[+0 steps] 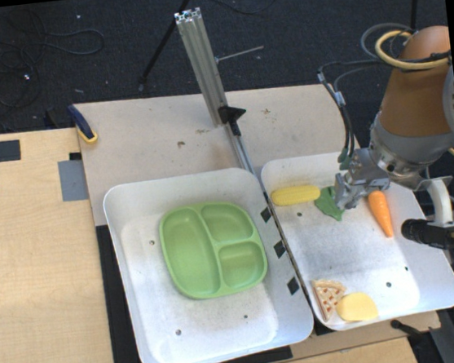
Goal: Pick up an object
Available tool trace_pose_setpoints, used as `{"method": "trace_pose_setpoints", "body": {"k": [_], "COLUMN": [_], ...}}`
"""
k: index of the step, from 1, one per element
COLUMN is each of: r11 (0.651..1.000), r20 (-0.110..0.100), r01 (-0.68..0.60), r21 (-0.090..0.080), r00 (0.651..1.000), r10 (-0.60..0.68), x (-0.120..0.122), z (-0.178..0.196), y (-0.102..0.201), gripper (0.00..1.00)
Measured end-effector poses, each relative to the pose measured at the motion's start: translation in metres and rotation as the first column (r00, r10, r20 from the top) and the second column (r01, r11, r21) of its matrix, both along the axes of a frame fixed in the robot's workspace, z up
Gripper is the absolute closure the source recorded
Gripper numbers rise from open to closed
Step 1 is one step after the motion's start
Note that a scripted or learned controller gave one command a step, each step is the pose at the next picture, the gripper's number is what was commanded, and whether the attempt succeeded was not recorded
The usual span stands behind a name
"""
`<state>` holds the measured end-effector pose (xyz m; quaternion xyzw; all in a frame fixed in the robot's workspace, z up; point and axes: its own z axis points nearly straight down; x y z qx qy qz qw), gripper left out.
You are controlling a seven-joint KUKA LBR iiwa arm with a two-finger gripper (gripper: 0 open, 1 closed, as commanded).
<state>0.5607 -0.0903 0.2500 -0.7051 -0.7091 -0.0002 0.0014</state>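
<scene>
- Gripper sits low in the right bin, against a green toy piece at its 9 o'clock (finger state: cannot tell).
- Grasp step seems underway; next comes a firm close, then a lift.

Grey arm with a broad orange band above the wrist, rounded and glossy. Pale yellowish cable looped over the top of the orange part, and thin dark cables trailing down the left side. Small grey metal gripper at the end, blocky, details too small to make out.
</scene>
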Motion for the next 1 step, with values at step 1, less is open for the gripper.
{"method": "trace_pose_setpoints", "body": {"k": [1], "r11": [1.000], "r20": [-0.003], "r01": [0.002], "r21": [-0.001], "r00": [1.000], "r10": [-0.002], "x": [0.0056], "z": [-0.0142], "y": [0.0491], "gripper": [1.00]}}
